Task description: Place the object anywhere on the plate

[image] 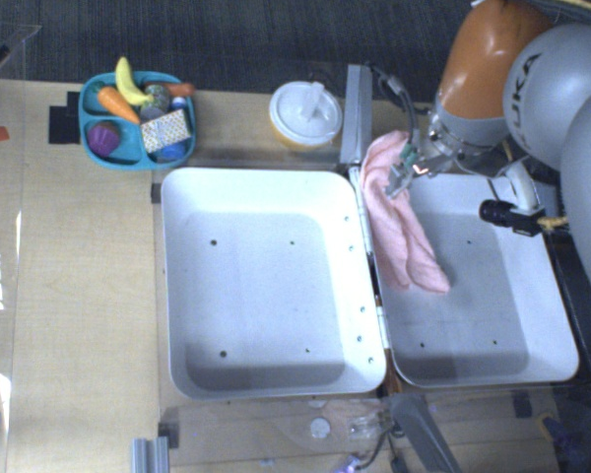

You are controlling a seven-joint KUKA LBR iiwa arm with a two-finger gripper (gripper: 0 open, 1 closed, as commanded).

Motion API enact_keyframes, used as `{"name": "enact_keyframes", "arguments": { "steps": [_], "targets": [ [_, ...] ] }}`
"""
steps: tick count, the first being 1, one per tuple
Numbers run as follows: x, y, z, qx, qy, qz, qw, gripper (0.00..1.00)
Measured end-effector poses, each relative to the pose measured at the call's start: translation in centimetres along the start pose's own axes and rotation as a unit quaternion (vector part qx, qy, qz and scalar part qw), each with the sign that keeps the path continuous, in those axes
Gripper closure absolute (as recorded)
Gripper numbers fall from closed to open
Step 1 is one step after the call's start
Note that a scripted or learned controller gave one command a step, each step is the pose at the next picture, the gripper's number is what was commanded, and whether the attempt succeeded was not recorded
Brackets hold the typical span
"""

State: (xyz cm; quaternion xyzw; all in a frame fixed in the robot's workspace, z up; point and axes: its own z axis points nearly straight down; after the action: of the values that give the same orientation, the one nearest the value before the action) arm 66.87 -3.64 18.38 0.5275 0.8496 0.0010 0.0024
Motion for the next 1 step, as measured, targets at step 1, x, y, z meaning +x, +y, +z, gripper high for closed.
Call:
{"name": "enact_keyframes", "arguments": {
  "steps": [1],
  "targets": [
    [-0.01, 0.32, -3.99, -0.001, 0.000, -0.004, 1.0000, 1.00]
  ]
}}
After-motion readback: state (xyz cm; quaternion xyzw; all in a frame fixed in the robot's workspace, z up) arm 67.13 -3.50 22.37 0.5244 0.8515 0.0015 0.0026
